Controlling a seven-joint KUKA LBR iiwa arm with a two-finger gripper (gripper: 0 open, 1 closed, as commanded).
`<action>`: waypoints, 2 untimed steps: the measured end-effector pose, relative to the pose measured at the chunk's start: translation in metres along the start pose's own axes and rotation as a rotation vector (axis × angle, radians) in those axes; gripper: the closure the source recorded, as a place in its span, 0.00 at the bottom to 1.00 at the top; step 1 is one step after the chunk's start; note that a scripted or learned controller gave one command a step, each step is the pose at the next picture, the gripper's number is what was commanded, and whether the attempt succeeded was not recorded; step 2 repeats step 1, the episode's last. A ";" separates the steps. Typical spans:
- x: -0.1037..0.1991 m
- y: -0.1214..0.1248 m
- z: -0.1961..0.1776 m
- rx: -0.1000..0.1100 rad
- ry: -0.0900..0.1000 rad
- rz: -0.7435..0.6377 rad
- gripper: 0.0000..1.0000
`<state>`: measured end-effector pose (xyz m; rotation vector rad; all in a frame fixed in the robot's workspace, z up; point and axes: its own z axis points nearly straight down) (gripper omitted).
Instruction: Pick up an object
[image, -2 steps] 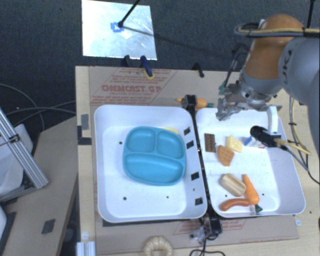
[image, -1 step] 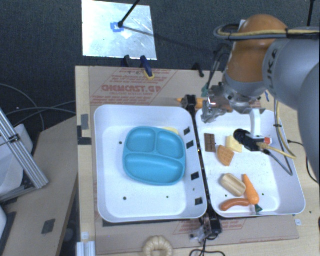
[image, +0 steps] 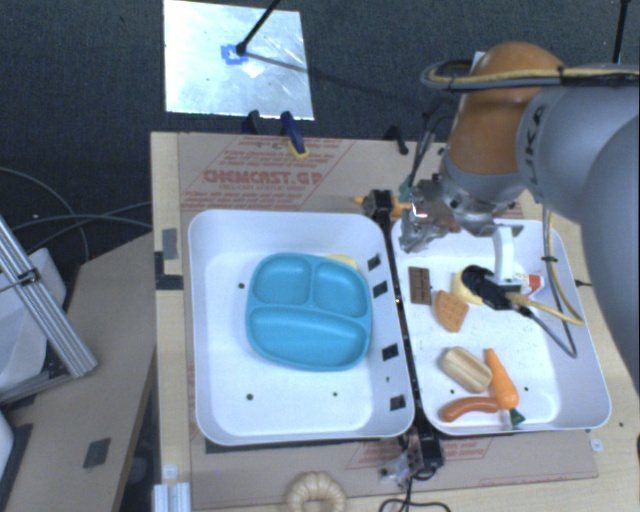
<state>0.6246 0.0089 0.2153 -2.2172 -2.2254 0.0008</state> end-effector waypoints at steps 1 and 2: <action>0.010 -0.009 -0.017 -0.003 0.001 -0.002 1.00; 0.010 -0.009 -0.017 -0.003 0.001 -0.002 1.00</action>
